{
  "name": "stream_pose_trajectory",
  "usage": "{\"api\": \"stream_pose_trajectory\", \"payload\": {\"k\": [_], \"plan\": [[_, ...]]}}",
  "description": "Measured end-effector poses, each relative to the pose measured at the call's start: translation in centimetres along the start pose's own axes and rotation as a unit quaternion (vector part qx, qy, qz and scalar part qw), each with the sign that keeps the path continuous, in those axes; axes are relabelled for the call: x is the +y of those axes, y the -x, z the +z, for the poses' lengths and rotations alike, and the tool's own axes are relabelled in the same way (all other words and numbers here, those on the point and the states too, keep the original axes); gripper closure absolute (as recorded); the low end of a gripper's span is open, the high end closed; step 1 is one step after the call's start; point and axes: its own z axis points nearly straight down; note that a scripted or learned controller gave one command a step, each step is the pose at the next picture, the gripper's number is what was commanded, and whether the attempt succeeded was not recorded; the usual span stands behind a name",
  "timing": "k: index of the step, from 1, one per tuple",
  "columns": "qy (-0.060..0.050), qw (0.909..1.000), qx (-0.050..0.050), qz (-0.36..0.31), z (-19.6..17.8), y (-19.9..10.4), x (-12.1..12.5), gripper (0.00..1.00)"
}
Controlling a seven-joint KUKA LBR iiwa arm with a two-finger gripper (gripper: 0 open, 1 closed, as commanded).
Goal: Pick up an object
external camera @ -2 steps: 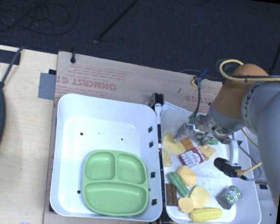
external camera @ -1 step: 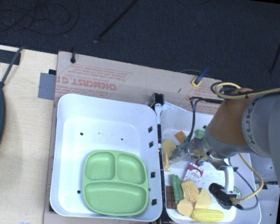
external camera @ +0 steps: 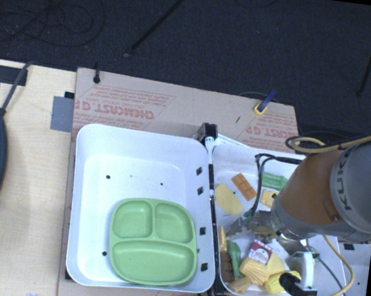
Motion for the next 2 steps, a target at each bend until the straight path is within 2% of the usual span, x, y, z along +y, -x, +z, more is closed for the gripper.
{"api": "stream_pose_trajectory", "payload": {"k": [1, 2], "plan": [[-0.004, 1.0, 0.005, -0.004, -1.7, 4.3, 4.5, 0.0], [-0.002, 1.0, 0.006, -0.007, 0.2, 2.2, 11.9, 0.0]]}}
